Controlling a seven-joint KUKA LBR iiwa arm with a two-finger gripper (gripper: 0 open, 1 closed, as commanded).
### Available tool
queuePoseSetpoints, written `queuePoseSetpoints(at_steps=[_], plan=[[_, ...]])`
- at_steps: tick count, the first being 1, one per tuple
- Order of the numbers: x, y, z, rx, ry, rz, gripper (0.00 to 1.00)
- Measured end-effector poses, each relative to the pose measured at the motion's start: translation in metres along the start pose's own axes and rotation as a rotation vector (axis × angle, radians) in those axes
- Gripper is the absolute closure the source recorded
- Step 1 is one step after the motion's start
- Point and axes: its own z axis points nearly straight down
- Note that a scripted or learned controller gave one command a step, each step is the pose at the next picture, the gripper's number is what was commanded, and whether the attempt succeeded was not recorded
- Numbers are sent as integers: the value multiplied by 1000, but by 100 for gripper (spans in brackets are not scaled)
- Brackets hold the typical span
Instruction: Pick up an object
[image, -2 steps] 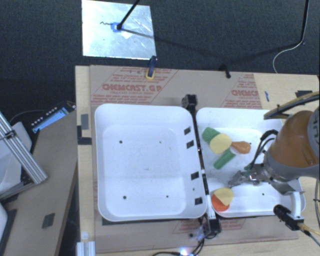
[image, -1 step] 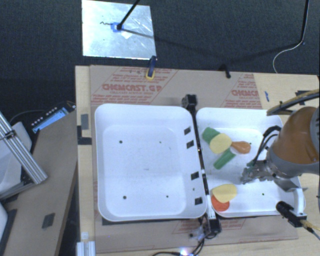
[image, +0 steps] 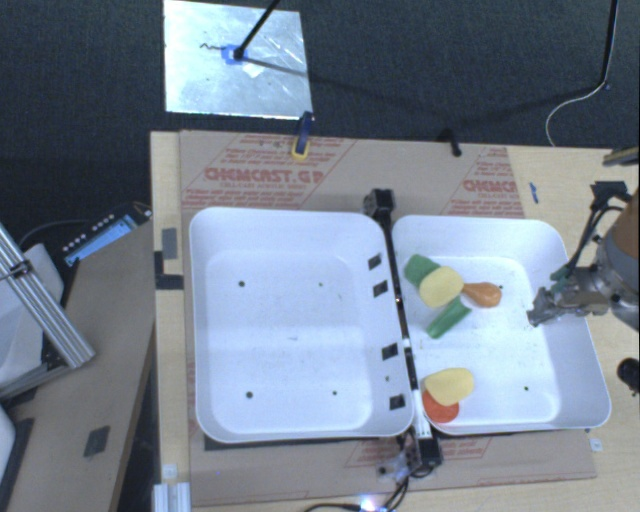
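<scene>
Here, in the camera view, the tool (image: 540, 308) sits at the right edge of the frame, low over the right bin (image: 575, 400) near its right wall, with the arm coming in behind it from the right. Nothing shows between its tips, and whether it is open or shut I cannot tell at this size.

The things to pick all lie to its left, in the left half of that bin. Nearest is the orange piece (image: 483, 294), slightly above and left of the tool, its long axis running roughly left to right. Touching it further left is a yellow piece (image: 440, 287), with a green block (image: 419, 267) at its upper left and a green stick (image: 448, 319) lying aslant just below. Lower in the frame, well apart from the tool, a second yellow piece (image: 449, 383) rests on a red disc (image: 440, 408).

A pick, I judge, calls for a leftward move first.
</scene>
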Motion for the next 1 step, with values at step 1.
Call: queuePoseSetpoints(at_steps=[1], plan=[[12,17,-139,-3,0,-2,100]])
